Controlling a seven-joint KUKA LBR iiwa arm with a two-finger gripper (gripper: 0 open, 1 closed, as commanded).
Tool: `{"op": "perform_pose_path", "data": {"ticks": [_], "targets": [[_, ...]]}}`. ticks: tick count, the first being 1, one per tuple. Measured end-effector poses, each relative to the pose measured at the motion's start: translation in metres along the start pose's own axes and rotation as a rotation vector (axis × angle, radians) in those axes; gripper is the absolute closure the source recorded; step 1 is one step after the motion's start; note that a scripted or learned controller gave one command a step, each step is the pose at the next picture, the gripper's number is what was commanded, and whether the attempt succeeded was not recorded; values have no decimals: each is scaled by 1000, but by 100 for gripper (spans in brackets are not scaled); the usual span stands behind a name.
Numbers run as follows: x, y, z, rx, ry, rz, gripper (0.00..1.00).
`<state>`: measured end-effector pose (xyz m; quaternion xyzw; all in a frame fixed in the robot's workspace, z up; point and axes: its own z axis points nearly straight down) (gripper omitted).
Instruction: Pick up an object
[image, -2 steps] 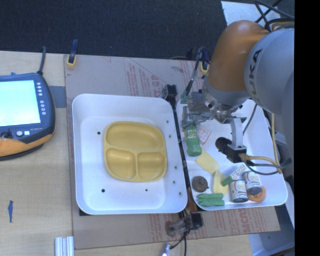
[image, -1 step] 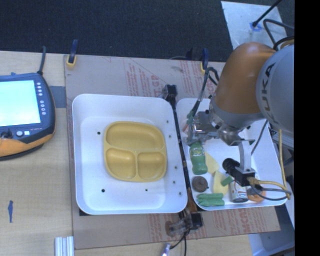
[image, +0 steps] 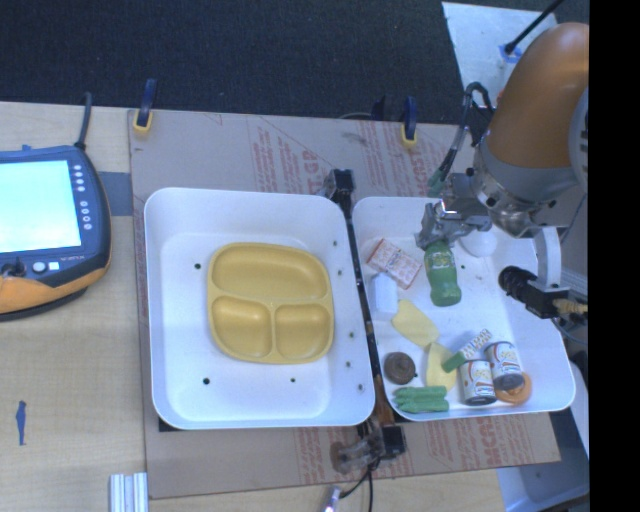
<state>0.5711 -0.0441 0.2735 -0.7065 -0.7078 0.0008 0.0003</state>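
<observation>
**benchguy:** Over in the right bin (image: 556, 395), the green bottle (image: 442, 274) lies just under the gripper (image: 440, 226). I'd come straight down and pinch its body, clear of the white cylinder (image: 384, 295) and yellow wedge (image: 413, 323)

**kk_7:** Agreed. Jaw state honestly can't be made out from this angle, maybe touching the cap

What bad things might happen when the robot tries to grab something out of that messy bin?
1. The gripper sits right at the top of the green bottle. The bottle lies on its side, so it may roll or slip away.
2. The right bin is crowded: the cans, the yellow pieces and the small packet lie close together, so the robot might bump a neighbour or grab two things.
3. The black part reaches over the bin and may knock something.
</observation>
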Motion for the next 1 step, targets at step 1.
{"op": "perform_pose_path", "data": {"ticks": [1], "targets": [[47,-29,12,3,0,-4,100]]}}
